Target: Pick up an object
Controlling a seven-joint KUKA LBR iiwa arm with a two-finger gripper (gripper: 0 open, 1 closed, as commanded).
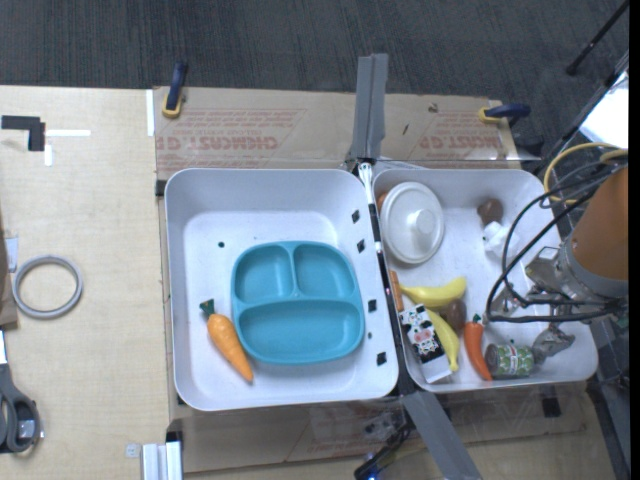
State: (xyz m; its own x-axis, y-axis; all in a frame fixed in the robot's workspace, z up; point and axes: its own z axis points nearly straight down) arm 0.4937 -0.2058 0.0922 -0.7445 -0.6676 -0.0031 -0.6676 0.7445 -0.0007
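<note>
The right bin [520,183] holds a white upturned bowl [413,221], two bananas [440,291], a cow-patterned carton [425,340], a small carrot [476,350], a green can [512,359], a small brown item [489,209] and a white scrap [494,235]. In the left bin [190,268] lie a teal divided plate [297,301] and a carrot [229,343]. My gripper [547,313] hangs over the right bin's right side, just above and right of the green can, wrapped in cables. Nothing is visibly held.
A grey tape roll [45,286] and scissors [18,423] lie on the bench at the far left. Clamps [176,88] pin the cardboard sheet [260,133] behind the bins. A grey divider bar [370,108] runs between the bins.
</note>
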